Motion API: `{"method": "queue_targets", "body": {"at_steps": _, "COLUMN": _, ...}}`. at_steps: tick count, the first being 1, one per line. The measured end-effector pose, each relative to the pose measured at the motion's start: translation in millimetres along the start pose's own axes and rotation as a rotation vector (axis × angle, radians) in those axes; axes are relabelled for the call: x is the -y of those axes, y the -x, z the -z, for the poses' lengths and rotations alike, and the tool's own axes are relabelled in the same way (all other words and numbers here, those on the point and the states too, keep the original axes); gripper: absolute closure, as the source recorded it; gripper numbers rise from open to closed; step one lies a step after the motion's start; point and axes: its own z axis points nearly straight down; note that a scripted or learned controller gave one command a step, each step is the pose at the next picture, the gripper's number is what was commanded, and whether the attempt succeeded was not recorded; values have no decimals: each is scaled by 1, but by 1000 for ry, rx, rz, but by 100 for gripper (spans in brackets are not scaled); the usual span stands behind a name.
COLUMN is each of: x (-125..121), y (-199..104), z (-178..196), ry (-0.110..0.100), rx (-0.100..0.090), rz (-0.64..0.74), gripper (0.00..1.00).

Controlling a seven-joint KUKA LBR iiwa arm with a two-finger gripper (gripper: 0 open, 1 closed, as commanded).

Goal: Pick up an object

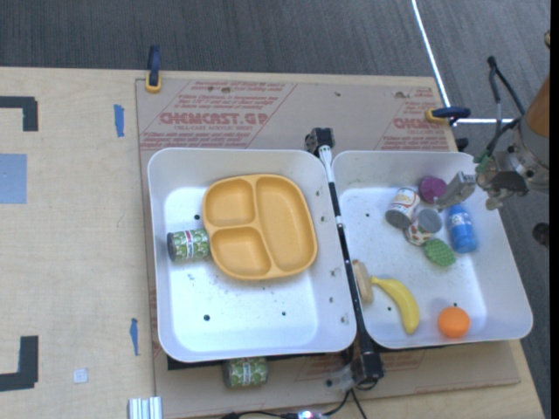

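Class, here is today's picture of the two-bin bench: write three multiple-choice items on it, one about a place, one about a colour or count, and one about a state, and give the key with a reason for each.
1. Where is the yellow divided plate?
A. In the left bin
B. In the right bin
C. On the bench outside the bins

2. What colour is the round fruit near the right bin's front corner?
A. Purple
B. Orange
C. Green

3. How does the green can beside the plate rest?
A. Upright on its base
B. Stacked on the plate
C. On its side

Answers
1. A: the plate sits on the left bin's floor, left of the divider.
2. B: the ball-shaped fruit beside the banana is orange.
3. C: its label wraps round a body lying flat against the plate's left edge.
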Motion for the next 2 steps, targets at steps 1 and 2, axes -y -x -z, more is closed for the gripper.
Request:
{"method": "queue_targets", "body": {"at_steps": 1, "x": -50, "y": 12, "z": -127, "ry": 8, "rx": -4, "rz": 4, "gripper": 0}}
{"method": "queue_targets", "body": {"at_steps": 2, "x": -50, "y": 14, "z": -118, "ry": 6, "rx": -1, "rz": 4, "gripper": 100}}
